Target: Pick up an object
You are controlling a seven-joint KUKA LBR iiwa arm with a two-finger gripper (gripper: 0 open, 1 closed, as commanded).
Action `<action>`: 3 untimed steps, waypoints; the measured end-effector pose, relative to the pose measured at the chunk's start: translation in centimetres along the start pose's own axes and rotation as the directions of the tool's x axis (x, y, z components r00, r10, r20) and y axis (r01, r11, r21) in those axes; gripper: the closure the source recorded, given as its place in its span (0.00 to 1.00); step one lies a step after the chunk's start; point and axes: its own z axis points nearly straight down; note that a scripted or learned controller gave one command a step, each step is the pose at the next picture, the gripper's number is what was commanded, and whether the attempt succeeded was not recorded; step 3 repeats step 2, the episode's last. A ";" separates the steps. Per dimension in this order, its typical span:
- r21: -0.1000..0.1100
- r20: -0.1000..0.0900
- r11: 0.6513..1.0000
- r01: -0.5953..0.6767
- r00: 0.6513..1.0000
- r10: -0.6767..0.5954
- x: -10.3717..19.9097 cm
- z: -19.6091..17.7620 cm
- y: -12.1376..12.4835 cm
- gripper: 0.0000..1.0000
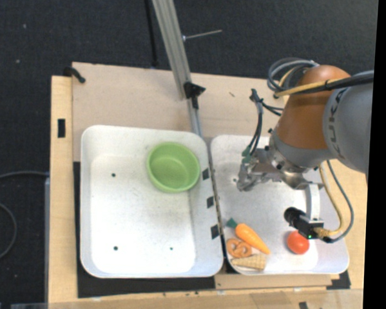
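While left bin (98,242) holds green bowl (173,167), end effector (245,179) state unclear.

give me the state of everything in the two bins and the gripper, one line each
green bowl: upright, open side up, in the left bin near its top right
carrot: lying flat, slanted, in the right bin near its front edge
pretzel: flat, just under the carrot
tomato: resting on the right bin floor, apart from the carrot
gripper: above the right bin, nothing visibly held

Single fixed overhead camera, slanting down on both bins (142,258).
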 end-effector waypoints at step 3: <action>0.000 -0.001 1.000 0.001 1.000 -0.001 9.9 0.7 0.4 1.00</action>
